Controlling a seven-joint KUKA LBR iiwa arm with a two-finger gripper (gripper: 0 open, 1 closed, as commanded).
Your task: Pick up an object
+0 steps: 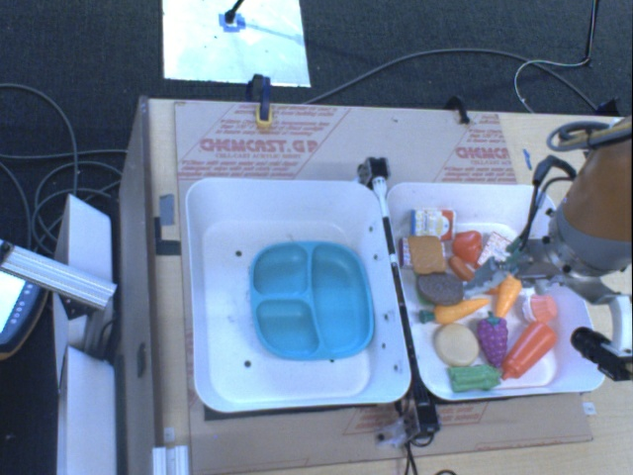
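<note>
The green toy (pixel 474 377) lies at the right bin's (pixel 584 379) near edge. Reaching step: the jaws (pixel 492 271), state unclear, hover over 1 orange carrot (pixel 507 295); next, descend and close.

You can read red print on the brown board (pixel 326 137) under the bins: "CHEMCAST GP" at upper left, above the left bin (pixel 287 295). The same red print shows again near the board's upper right, slanted and partly cut off. Smaller red lines around them are too blurred for you to read.
</note>
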